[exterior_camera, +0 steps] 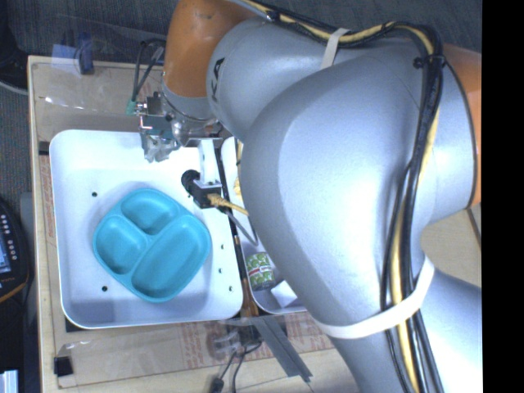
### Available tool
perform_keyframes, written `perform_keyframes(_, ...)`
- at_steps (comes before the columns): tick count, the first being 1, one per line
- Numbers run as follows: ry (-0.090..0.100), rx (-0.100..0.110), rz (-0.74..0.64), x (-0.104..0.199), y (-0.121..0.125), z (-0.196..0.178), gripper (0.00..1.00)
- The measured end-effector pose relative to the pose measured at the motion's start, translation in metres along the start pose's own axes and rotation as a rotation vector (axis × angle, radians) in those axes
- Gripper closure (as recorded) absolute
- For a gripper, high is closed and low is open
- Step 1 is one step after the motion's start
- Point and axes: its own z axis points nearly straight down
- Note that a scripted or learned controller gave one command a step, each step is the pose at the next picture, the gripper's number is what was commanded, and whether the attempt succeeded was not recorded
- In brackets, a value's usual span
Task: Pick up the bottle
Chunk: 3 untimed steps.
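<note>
Mostly buried under the bulky grey arm (344, 178): the right-hand shallow white bin (274, 301), a corner alone exposed. Half covered beside that arm: a small green-labelled bottle (259, 269). Too blurred to judge, at the arm's far tip: the metal two-finger gripper (157, 142).

Gripper (157, 142) low over left bin (74, 158), above blue divided plate (152, 242); bottle (259, 270) beneath arm.

A pale wooden bench (49, 88) sits on dark grey carpet (74, 11). Its surface is scuffed, with printed lettering along the near edge. Even light falls across it, casting soft shadows
</note>
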Motion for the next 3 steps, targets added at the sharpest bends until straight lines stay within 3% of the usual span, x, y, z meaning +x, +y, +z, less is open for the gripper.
perform_keyframes(1, 0.0, 0.0, -0.001, 0.0, 0.0, 0.0, 0.0)
perform_keyframes(2, 0.001, -0.004, -0.117, 0.053, -0.002, 0.007, 0.0)
perform_keyframes(3, 0.0, -0.001, -0.128, 0.056, -0.003, -0.002, 1.0)
